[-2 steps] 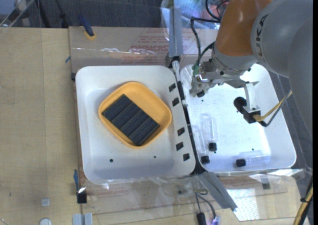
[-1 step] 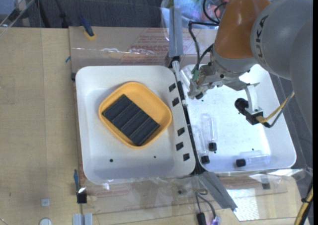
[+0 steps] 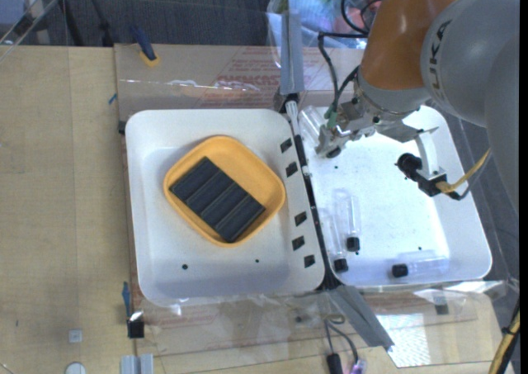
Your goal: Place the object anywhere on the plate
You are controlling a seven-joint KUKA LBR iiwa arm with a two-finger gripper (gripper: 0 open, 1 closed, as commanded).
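Plate [image 3: 224, 189], orange with a dark ribbed insert, sits in the left bin [image 3: 148, 199]; nothing lies on it yet. Across the divider, in the right bin [image 3: 462, 232], a clear plastic tube [image 3: 346, 217] lies near the front, probably the object to move; the gripper [image 3: 332, 143] hangs over that bin's back left corner, whether clenched or released I cannot tell; picking up looks like the step in hand; next it must descend on the tube.

Arm [image 3: 462, 42] reaches from right, hand [image 3: 332, 143] pointing down.
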